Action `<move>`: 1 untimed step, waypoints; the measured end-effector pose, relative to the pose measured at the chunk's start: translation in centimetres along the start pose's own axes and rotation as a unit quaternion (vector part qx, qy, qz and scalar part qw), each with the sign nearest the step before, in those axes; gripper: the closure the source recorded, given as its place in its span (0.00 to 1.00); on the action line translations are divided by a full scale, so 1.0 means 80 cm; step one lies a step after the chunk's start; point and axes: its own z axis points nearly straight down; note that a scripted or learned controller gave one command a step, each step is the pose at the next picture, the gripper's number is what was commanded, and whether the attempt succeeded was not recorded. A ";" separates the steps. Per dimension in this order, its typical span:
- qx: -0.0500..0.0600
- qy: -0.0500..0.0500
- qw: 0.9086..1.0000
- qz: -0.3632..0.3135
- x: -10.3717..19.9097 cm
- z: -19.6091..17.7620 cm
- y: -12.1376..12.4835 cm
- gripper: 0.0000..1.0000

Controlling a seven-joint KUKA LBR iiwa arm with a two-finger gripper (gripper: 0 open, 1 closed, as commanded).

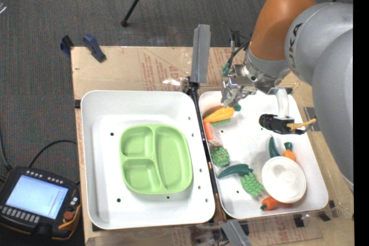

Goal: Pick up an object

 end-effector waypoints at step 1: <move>-0.001 -0.001 0.996 -0.095 -0.091 -0.100 -0.011 1.00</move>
